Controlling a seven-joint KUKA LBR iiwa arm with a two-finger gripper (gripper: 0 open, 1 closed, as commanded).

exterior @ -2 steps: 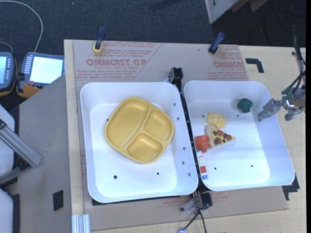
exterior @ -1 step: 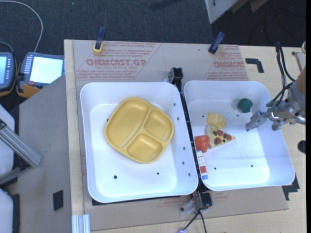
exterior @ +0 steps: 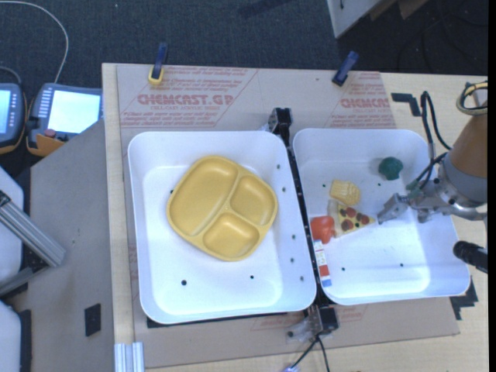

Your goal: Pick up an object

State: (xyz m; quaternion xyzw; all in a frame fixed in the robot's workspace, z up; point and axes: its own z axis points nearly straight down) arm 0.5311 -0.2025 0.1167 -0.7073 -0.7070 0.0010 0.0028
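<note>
The robot's metal two-finger hand [exterior: 394, 206] is reaching into the right-hand shallow white plastic bin [exterior: 403, 281] from that bin's right side, its grey fingers pointing left toward the small toys, and whether those fingers are spread or pressed together is more than the blurred picture is telling; nothing is showing between them, so the pick is looking not yet done and the whole grasp and lift is remaining. Just beyond the fingertips, to the hand's left, a small flat piece with red and yellow spots [exterior: 353, 219] is lying on the bin floor, and it is looking like the likeliest thing to be taken, being nearest. A little further left a red rounded toy [exterior: 322, 227] is sitting close against the bin's left wall, which may be crowding any grasp there. Up from the spotted piece a pale yellow ridged block [exterior: 345, 191] is resting, and a round dark green ball [exterior: 390, 167] is sitting apart, above the hand. A narrow white stick with red and blue marks [exterior: 322, 268] is lying along the left wall, below the red toy. Far beyond, across the divide, the left white bin [exterior: 155, 285] is holding a yellow plastic plate with three compartments [exterior: 222, 207], well apart from the hand. Both bins are resting on the tan board-covered counter [exterior: 232, 91].
</note>
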